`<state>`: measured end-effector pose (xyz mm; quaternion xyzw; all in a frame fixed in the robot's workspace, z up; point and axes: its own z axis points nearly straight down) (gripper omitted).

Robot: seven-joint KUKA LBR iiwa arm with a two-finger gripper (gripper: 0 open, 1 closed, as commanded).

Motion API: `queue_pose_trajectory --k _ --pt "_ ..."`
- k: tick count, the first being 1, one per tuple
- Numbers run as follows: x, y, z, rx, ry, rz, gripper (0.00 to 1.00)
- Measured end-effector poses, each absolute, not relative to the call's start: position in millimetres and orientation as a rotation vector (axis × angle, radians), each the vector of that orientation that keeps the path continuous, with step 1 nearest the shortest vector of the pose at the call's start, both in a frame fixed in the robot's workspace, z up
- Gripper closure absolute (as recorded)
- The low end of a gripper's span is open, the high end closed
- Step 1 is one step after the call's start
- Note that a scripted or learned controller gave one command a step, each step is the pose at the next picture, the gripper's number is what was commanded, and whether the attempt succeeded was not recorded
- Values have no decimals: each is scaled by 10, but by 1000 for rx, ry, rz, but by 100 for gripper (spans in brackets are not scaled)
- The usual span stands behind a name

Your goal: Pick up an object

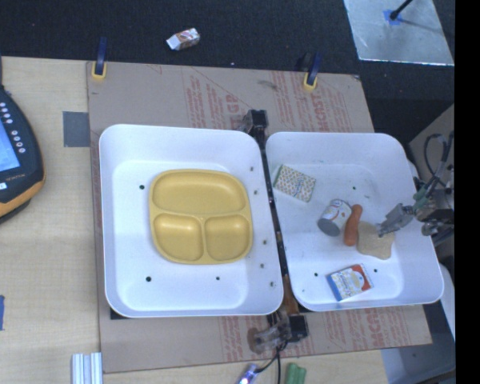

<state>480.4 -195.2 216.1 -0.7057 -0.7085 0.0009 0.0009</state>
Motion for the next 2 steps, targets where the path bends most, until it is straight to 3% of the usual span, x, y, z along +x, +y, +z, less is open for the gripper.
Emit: queue_pose_trajectory --k 1,2 --pt "5249 -1569 927 -2214 -2230 1 0" --pt "5248 -1595 1035 -2215 -2232 6 100"
